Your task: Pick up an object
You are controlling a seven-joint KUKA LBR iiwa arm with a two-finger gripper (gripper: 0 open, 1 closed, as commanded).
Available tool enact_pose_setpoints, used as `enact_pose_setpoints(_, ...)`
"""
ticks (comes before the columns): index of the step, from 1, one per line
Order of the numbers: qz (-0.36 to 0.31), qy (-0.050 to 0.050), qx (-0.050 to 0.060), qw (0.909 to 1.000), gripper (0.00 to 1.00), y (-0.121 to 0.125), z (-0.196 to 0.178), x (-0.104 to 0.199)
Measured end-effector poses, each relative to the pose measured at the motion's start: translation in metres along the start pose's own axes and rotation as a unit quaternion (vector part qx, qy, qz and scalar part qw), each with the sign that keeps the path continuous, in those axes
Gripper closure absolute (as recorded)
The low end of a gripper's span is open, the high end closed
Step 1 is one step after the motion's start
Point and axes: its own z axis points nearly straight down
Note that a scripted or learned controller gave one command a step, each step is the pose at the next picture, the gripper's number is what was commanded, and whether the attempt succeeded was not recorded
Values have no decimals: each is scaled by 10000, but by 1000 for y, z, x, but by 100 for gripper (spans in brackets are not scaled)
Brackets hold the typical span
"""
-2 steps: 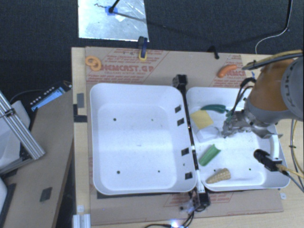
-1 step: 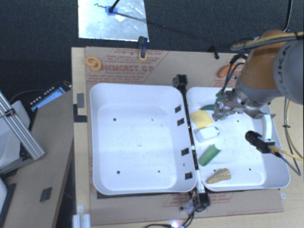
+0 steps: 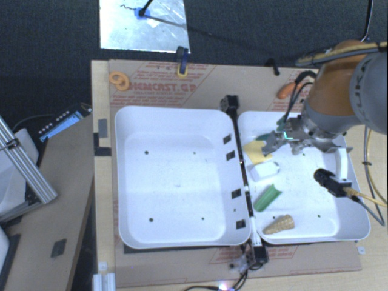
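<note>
Yellow block (image 3: 254, 152) — soft-edged, pale — lies in the right bin (image 3: 303, 234), just above a white block (image 3: 264, 171); the gripper (image 3: 276, 137) hovers at its upper edge — finger state cannot be told.

Left white bin (image 3: 176, 180): well apart from my gripper (image 3: 284, 136), toward the view's left. Cardboard base (image 3: 200, 80) lies under both bins. Orange ring (image 3: 119, 80) lies on the cardboard, far up-left of my gripper. Blue-and-yellow clamp (image 3: 182, 62) sits nearer, on the board's far edge. Foil sheet (image 3: 142, 17) lies beyond the clamp.
</note>
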Motion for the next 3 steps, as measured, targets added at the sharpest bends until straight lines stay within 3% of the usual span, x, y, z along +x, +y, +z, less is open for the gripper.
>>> enact_pose_setpoints(1,-10,0,-14,10000,100,1,-11,0)
enact_pose_setpoints(2,-10,0,-10,10000,0,1,-11,0)
enact_pose_setpoints(3,-21,-1,-28,10000,100,2,-22,0)
